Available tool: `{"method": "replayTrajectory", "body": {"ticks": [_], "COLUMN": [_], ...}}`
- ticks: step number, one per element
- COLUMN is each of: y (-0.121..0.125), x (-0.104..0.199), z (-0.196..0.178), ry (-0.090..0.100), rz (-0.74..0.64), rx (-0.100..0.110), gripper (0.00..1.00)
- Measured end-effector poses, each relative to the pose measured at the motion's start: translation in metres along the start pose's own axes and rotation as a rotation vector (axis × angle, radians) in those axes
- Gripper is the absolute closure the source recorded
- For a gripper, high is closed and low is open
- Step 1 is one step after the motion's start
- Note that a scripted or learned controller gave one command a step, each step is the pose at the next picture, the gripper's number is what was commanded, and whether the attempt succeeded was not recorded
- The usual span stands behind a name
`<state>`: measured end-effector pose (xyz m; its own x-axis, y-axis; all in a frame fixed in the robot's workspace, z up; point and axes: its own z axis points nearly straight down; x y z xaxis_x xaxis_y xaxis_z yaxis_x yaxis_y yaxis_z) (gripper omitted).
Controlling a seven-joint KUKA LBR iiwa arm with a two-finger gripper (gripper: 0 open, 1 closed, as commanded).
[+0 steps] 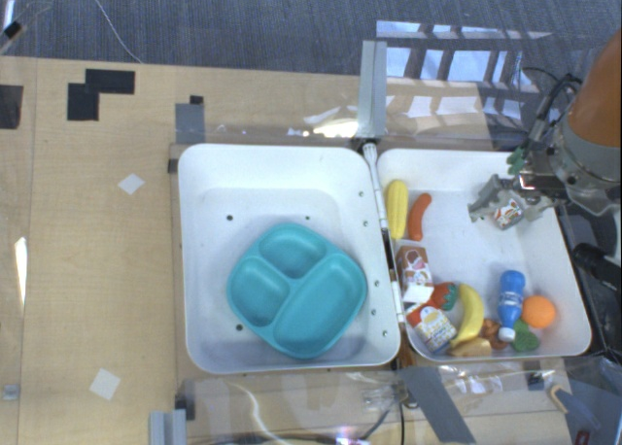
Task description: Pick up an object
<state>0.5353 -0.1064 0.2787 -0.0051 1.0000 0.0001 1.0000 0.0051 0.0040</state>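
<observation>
Seemingly the claw grips a small red-and-white packet over the right bin's far right corner; lift straight up, slowly, keeping it pinched. Along that bin's near edge lie a banana, blue bottle and orange. A teal plate sits in the left bin.

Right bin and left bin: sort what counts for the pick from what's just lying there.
For the pick:
- gripper, over the right bin, small red-and-white packet between its fingers
- banana
- orange
- blue bottle
- corn cob
- hot dog sausage

Lying about:
- teal divided plate in the left bin
</observation>
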Motion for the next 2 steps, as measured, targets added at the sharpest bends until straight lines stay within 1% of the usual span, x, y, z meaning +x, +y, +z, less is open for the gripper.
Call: {"method": "replayTrajectory", "body": {"ticks": [1,2], "y": [-0.036,-0.044], "x": [-0.04,-0.058], "z": [0.116,0.189], "ry": [0.0,-0.004], "rz": [0.15,0.094], "rx": [0.002,-0.014], "gripper": [0.0,0.0]}}
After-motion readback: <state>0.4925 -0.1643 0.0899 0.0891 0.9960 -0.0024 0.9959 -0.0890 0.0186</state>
